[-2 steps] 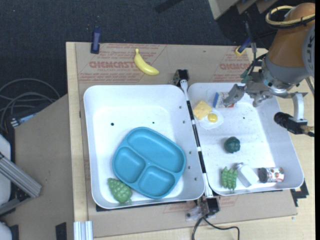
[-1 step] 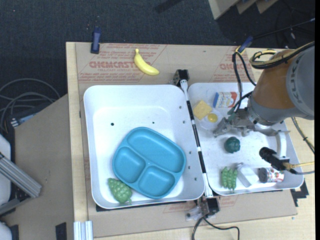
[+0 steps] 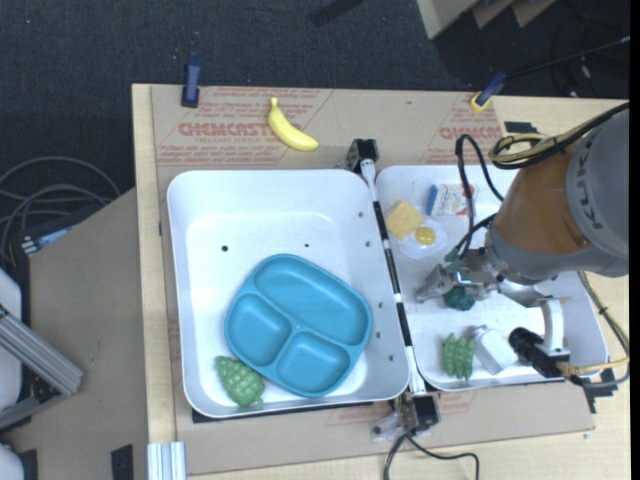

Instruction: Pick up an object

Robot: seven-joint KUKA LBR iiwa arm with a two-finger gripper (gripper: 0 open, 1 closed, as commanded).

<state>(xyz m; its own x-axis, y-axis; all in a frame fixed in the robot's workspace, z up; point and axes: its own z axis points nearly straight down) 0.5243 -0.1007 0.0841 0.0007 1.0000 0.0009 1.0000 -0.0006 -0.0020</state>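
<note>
Looking down at a slant, camera view: grey arm (image 3: 560,218) w/ orange band comes in from the view's right, over the right-hand bin (image 3: 412,183). Gripper (image 3: 445,284) sits low at approx mid-bin, toward the divider btwn the two bins. Claw state: can't tell, too small and blurred to read as spread or pressed together.

Task thing: small teal object (image 3: 461,297) on the bin floor right at the gripper. It's touching it or just under it, can't tell which, nor whether it is pinched.

Rest of the right-hand bin:
- Far end: yellow block (image 3: 404,218), w/ a small yellow round piece (image 3: 426,235) just beside it and a blue-and-white packet (image 3: 447,200) near.
- Near end: green knobbly toy (image 3: 458,355), w/ a white piece (image 3: 490,348) just beside it on the view's right.

Left-hand bin (image 3: 260,218):
- Blue divided plate (image 3: 295,323), 3 compartments, lying flat toward the near side.
- Green bumpy item (image 3: 240,380) in the near-left corner, up against the plate's edge.

Outside the bins, on the brown board (image 3: 330,118): a banana (image 3: 290,128) just beyond the left-hand bin's far rim, and a blue clamp (image 3: 191,78) at the board's far-left edge.
</note>
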